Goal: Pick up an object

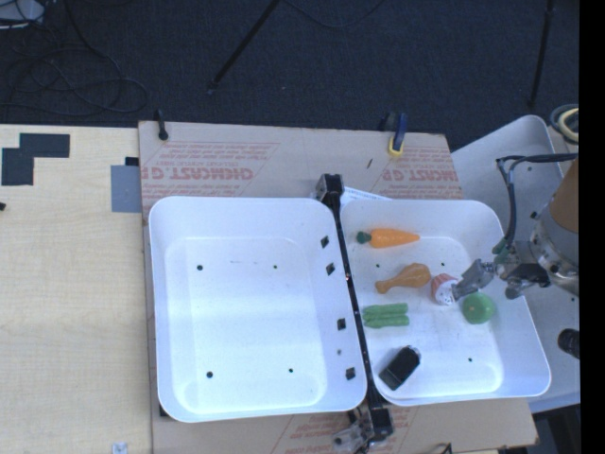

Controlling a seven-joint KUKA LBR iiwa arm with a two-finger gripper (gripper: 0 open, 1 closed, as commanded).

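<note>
So far, judging from the single overhead camera view, the pick is not yet made: nothing sits between the fingers of the two-finger grey metal gripper [470,283], which hangs low at the right side of the right-hand shallow white plastic bin [515,378]. Its fingers look slightly apart, the tips just beside a small red-and-white rounded object [441,288] to the left and a round green ball-like toy [478,308] on the near side; whether a tip touches either is too fine to tell. Also lying in that bin are an orange toy carrot with a green top [388,238] toward the far side, a tan toy drumstick [405,277] in the middle, a flat green ridged toy [385,316] nearer, and a black rectangular block [400,367] at the near edge. On the left, the other shallow white bin [165,253] holds nothing to grasp. What remains, I'd judge, is to close on one object and lift it
</note>
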